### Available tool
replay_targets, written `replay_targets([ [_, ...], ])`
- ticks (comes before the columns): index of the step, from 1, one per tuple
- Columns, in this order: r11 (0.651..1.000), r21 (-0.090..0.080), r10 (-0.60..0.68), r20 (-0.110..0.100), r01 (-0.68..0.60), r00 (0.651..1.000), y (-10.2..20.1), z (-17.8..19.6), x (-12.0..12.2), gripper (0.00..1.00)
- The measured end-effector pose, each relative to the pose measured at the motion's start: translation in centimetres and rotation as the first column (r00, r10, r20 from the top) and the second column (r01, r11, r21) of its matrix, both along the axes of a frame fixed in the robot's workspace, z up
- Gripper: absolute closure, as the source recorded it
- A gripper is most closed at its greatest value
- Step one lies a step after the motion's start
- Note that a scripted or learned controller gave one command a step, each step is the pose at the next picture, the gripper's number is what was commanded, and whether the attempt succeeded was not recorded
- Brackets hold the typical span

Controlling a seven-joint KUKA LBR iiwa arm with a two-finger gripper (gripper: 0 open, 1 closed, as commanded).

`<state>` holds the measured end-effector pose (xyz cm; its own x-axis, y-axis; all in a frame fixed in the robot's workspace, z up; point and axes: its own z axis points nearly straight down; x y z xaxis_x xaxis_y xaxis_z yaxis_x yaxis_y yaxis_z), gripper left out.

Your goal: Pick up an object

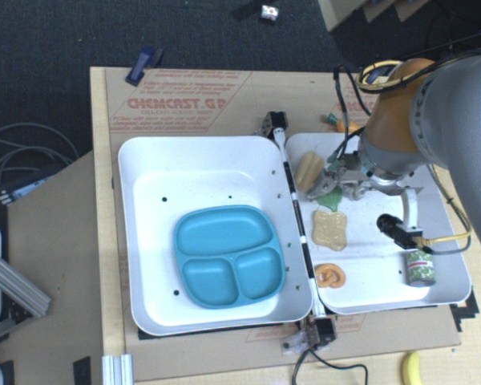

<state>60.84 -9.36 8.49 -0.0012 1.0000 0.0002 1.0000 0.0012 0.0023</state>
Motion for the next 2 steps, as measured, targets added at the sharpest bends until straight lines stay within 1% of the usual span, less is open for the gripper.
replay_targets([
  [1,1.0,-0.001,0.0,-0.001,0.0,1.0,0.0,0.0,5.8,0.0],
  [2,1.0,-0.003,0.001,0.001,-0.001,1.0,0.0,1.1,5.9,1.0],
])
